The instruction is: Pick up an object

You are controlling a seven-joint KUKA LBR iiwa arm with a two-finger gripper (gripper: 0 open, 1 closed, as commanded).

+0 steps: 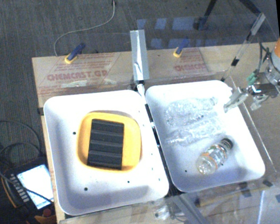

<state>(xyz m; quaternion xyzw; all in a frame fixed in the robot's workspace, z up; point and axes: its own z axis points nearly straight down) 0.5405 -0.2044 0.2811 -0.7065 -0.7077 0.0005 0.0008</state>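
From the camera view over the bench (42, 70), the arm sits off at the right edge, and its gripper (239, 97) hangs just over the upper right rim of the right bin (247, 169), apart from everything lying inside it. Whether the fingers are spread or closed I cannot tell; they are too small and cluttered with cable and bracket to read, and nothing is visibly caught there. In that bin a clear plastic bottle (214, 156) lies on its side toward the lower middle, dark cap pointing up and right, and above it, toward the bin's far wall, lie crumpled clear plastic wrappers (191, 120), hard to separate from the white floor. The left bin (64, 193) holds a yellow dish (134, 150) with a black ribbed block (106, 144) resting on top of it, well apart from the arm. To my eye this is the approach step: nothing is lifted and the arm is only at the edge. The bottle looks the likeliest target, being nearest and the most solid shape. The next move would call for carrying the gripper inward and down over the bottle's body, turned across its length so the round side doesn't roll away.
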